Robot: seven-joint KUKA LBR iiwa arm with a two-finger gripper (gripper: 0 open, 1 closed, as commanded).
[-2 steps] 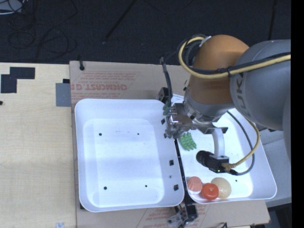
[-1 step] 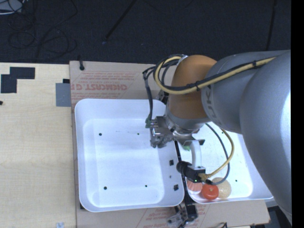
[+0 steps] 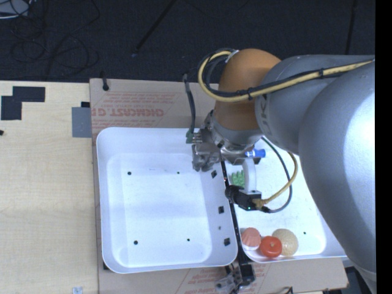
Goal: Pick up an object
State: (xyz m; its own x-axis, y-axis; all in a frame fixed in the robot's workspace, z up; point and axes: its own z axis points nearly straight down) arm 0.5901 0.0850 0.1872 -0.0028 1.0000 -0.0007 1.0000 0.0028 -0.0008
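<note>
My gripper hangs over the right rim of the left white bin, close to the divider between the two bins. The orange band and the grey arm cover much of the right bin. A small green object lies in the right bin just right of the gripper, partly hidden by the wrist. At that bin's front edge sit a red round object, a beige round one and a pink-and-white one, all well apart from the gripper.
A yellow cable loops from the wrist over the right bin. A small blue piece shows beside the wrist. Brown cardboard lies under the bins, and a pale wooden bench top spreads to the left.
</note>
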